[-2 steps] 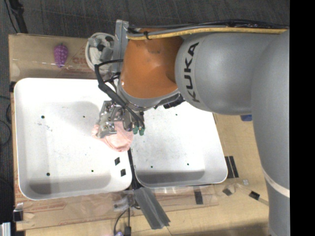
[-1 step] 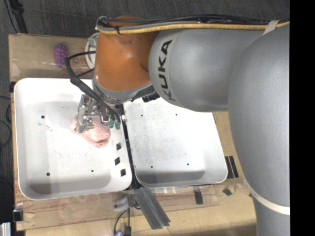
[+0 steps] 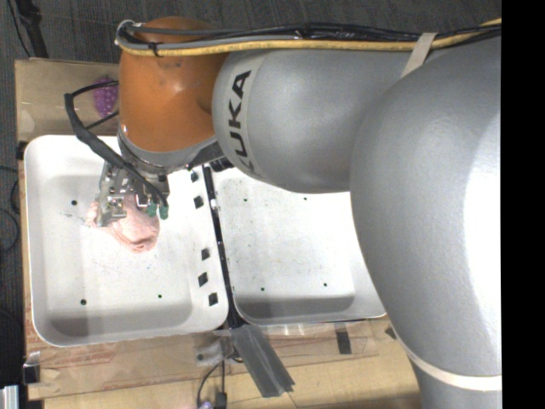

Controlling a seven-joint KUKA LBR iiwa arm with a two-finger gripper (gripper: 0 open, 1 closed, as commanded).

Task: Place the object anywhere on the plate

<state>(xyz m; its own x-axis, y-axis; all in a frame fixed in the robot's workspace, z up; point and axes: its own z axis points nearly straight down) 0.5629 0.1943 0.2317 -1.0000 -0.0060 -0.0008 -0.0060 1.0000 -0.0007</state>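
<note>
Claw [image 3: 128,201] hangs low in the left bin [image 3: 51,313], whether wide or closed I cannot tell, touching or just above the pink thing [image 3: 140,231] lying at its near-right side, while the right bin [image 3: 289,254] sits alongside on the wooden surface [image 3: 128,358].

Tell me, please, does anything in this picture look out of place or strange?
One thing: a small purple object lies outside both bins, on the bench behind the shallow white left bin. The pale pink soft object lies inside that bin, beneath the end effector.
</note>
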